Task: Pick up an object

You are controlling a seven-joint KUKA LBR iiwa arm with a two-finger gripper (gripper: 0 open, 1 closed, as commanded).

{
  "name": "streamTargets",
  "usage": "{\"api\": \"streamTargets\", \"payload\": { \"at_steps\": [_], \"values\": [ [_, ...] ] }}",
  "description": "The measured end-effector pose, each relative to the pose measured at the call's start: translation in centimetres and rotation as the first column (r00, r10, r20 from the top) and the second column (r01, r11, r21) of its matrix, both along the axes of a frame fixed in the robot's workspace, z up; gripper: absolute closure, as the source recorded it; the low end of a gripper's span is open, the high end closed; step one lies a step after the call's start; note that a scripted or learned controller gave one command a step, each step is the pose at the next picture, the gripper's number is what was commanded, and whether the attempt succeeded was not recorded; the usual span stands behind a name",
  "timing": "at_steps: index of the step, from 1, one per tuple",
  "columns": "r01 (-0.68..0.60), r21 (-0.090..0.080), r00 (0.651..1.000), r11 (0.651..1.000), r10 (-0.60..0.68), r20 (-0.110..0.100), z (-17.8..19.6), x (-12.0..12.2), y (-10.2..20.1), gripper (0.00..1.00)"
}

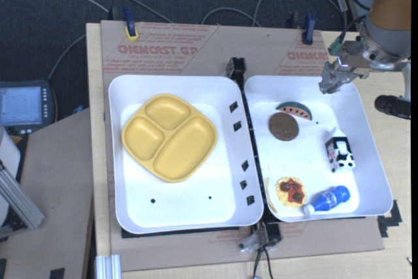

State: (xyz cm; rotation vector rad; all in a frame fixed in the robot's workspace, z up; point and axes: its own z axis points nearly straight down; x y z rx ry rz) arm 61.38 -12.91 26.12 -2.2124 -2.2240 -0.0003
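Our claw (331,83) hangs over the far right corner of the right-hand bin (372,160), and we cannot tell how its grip stands from up here; nothing shows in its hold. Just nearer and to the left we have the watermelon slice (293,110), lying flat with its long axis running left to right, curved rind toward the far side. Touching its near edge, or so it looks, sits the round brown cookie (284,127), no long axis to speak of. Straight toward us from the claw, along the right side of the bin, there's the little black-and-white cow carton (339,153), its long axis running far to near with a slight tilt. Further on, at the near edge, the blue bottle (327,199) lies on its side, pale cap pointing left and a touch nearer, its body running left to right on a slant, the cap end just beside the small pizza (290,191). Over in the left bin (124,140) rests the yellow divided plate (169,136), well apart from us. Our call: the watermelon slice is the closest pick, a short drop near and left.
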Motion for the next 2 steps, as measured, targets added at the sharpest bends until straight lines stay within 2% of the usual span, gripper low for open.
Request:
{"api": "streamTargets", "payload": {
  "at_steps": [2],
  "values": [
    [-0.001, 0.000, 1.000, 1.000, 0.001, -0.002, -3.1, -3.2, 10.6, 1.00]
  ]
}}
